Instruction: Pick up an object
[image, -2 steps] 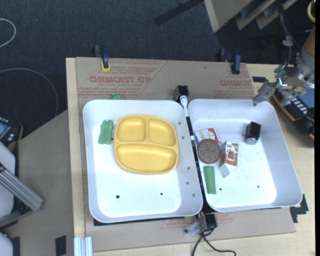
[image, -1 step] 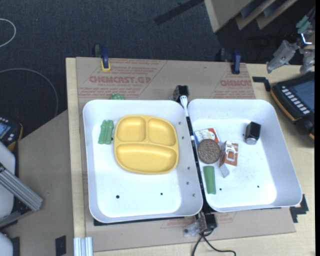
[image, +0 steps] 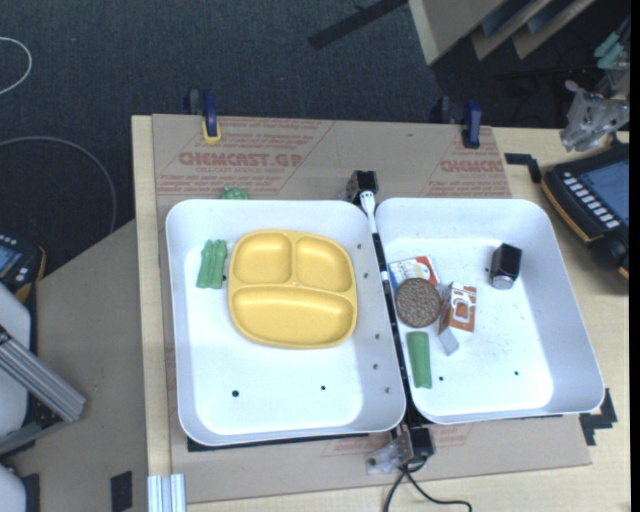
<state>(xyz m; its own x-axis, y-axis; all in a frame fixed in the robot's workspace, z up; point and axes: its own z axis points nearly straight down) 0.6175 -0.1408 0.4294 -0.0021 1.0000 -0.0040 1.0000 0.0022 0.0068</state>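
Note:
The left bin (image: 200, 390) holds a yellow divided plate (image: 293, 288) and a green ridged object (image: 211, 264) lying to the plate's left. In the right bin (image: 540, 385) a brown round disc (image: 418, 302) lies near the left wall, with an orange-and-white packet (image: 412, 270) just behind it and a small orange carton (image: 462, 307) to its right. A green stick (image: 419, 359) lies in front of the disc. A small black block (image: 504, 265) stands toward the bin's back right.
The bins sit on a cardboard sheet (image: 300, 150) clamped at the back by two blue clamps (image: 209, 112). A small green item (image: 234, 193) lies behind the left bin. A yellow-edged tablet (image: 595, 195) rests at the right.

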